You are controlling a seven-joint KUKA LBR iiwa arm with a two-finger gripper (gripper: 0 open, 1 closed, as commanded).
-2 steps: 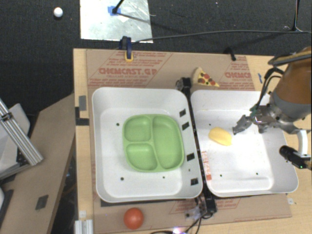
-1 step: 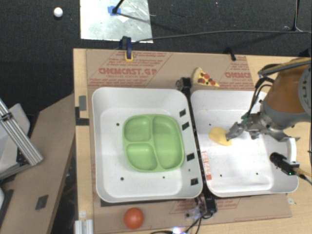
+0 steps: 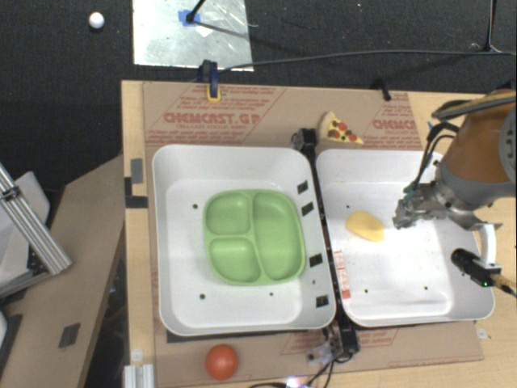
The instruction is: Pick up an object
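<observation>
A yellow lumpy object (image 3: 366, 225) lies in the right white bin (image 3: 404, 293), toward its left side. My gripper (image 3: 406, 212) hangs just to the right of it, low over the bin floor, at the end of the grey arm with the orange band (image 3: 477, 148). A small gap separates the gripper from the yellow object. A green divided plate (image 3: 254, 236) rests in the middle of the left white bin (image 3: 174, 297).
A pizza-slice toy (image 3: 341, 129) lies on the cardboard behind the bins. A red-orange ball (image 3: 220, 361) sits on the cardboard in front of the left bin. Black clips hold the seam between the bins. A foil sheet (image 3: 191, 23) lies at the back.
</observation>
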